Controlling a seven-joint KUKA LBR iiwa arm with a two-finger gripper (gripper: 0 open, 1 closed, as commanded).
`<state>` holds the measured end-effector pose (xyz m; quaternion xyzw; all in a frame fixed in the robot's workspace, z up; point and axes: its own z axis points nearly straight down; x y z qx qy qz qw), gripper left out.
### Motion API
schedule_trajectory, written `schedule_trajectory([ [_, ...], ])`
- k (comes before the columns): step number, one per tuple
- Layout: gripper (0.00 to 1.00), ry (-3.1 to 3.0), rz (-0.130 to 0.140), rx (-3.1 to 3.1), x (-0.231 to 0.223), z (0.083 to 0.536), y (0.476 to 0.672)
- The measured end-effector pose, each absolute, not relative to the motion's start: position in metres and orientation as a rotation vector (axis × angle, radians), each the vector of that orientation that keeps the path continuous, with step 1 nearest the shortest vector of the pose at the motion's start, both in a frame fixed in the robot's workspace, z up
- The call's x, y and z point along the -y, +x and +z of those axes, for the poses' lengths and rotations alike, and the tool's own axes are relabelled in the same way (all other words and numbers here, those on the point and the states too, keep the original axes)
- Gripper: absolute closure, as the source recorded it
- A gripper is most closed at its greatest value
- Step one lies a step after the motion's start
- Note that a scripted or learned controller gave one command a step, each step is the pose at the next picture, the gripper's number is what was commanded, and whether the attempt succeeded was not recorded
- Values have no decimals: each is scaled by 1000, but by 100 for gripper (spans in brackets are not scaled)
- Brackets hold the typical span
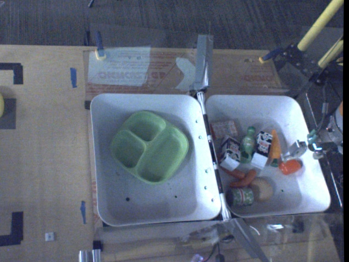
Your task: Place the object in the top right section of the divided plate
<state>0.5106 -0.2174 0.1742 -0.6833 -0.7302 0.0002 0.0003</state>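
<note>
**Nothing on the plate yet: the arm is at the right bin's edge, over the toy food.**

The two-finger gripper (305, 144) sits at the right rim of the right-hand shallow white bin (313, 201), its small metal fingers (299, 146) just above a round orange-red toy fruit (290, 166); whether they are parted or closed is too small to tell, and nothing shows between them. Near that fruit lie an orange carrot-shaped piece (275, 144), two black-and-white cartons (264, 144), a green bottle (248, 144) and a dark green can (240, 196). The green three-section divided plate (150, 146) rests in the left-hand white bin (109, 201) on the wooden desk (43, 162), well apart from the arm, every section bare. By my reading the pick is not yet made; grasp, carry and placing in the top right section all remain.
</note>
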Motion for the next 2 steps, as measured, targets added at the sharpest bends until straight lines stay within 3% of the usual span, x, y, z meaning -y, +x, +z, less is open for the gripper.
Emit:
schedule_trajectory([
  [1, 0, -2453, -12, 1976, 220, 143, 494],
  [2, 100, -2464, -9, 1976, 223, 154, 495],
])
